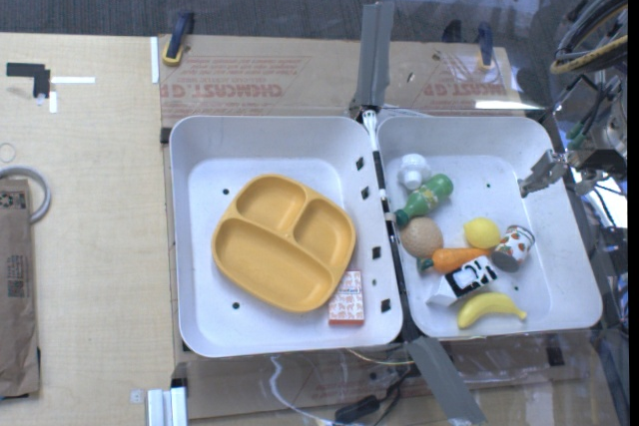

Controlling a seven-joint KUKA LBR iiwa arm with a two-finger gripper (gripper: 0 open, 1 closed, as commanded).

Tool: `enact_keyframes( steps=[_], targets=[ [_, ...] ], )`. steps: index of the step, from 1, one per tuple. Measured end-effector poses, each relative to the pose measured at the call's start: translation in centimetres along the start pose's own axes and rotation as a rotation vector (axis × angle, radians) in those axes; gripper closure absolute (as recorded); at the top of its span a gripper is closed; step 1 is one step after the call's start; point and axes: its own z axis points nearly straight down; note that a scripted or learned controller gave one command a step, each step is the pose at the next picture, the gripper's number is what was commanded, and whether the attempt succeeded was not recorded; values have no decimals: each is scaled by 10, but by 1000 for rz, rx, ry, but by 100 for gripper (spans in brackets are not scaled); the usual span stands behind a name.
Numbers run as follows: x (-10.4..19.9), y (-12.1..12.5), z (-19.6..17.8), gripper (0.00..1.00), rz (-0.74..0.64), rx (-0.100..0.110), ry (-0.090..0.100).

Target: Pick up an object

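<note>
The right bin (559, 309) holds a heap of small items: a green bottle (424, 198) with a white piece (412, 173) by its top, a brown round fruit (421, 236), a lemon (482, 232), a carrot (457, 258), a black-and-white carton (467, 278), a banana (489, 309) and a small brown-and-white toy (514, 244). In the left bin (190, 214) lie a yellow divided plate (285, 242) and a small red-and-white box (346, 299). My gripper (544, 173) hangs at the right bin's right rim, away from the heap, with nothing seen in it.
A ridge with black clips (379, 205) separates the two bins. Cardboard (260, 75) lies behind them, with blue clamps (180, 33) at its far corners. Cables and arm parts (599, 35) crowd the right side. A brown paper bag (15, 284) lies at the far left.
</note>
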Motion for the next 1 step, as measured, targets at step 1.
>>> enact_keyframes(
  steps=[1],
  targets=[
    [4,-5,124,0,-206,-1,0]
  ],
)
